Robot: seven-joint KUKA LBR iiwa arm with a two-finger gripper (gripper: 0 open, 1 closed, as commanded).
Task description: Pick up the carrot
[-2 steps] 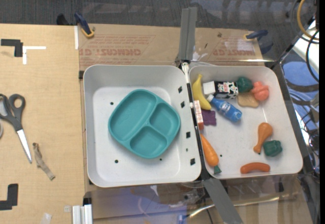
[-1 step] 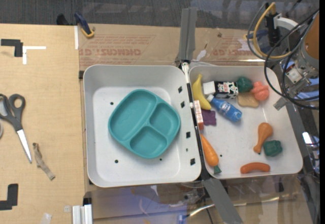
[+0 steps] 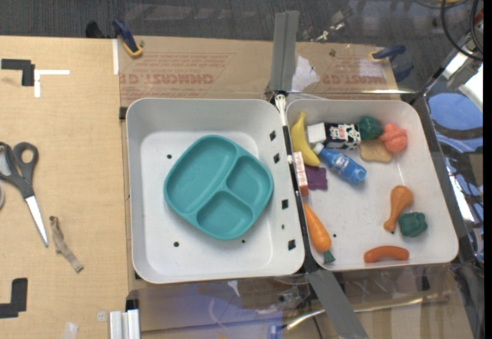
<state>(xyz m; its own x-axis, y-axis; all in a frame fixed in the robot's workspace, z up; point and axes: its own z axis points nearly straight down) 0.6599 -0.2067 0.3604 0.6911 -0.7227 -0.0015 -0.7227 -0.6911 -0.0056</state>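
The carrot (image 3: 317, 230) is orange with a green tip and lies along the left wall of the right bin (image 3: 434, 176), near its front corner, tip pointing toward the front.
The right bin also holds a banana (image 3: 302, 141), a blue bottle (image 3: 343, 165), a purple piece (image 3: 315, 179), a chicken drumstick (image 3: 397, 205), a green pepper (image 3: 413, 225), a sausage (image 3: 386, 254) and other toys at the back. A teal divided plate (image 3: 219, 187) lies in the left bin (image 3: 146, 199). Scissors (image 3: 27, 184) rest on the bench.
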